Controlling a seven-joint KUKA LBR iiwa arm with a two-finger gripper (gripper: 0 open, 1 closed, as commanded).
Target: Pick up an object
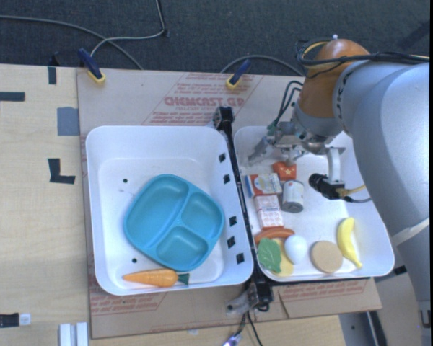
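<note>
In the right bin (372, 225), near its far end, my end effector (285, 150) hangs low over the clutter. A small red-orange object (284, 169) lies just beneath and beside it, with a grey can (293, 195) next nearer. I cannot tell its state of opening, or whether it grips anything.

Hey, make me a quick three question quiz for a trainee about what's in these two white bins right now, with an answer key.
1. True or false: the blue divided plastic plate lies in the right bin.
2. Which item lies nearest the orange toy carrot? A) the blue plate B) yellow toy banana C) small grey can
3. Fill in: the gripper is above the ____ bin's far end.

Key: 1 false, it lies in the left bin; 2 A; 3 right.
</note>
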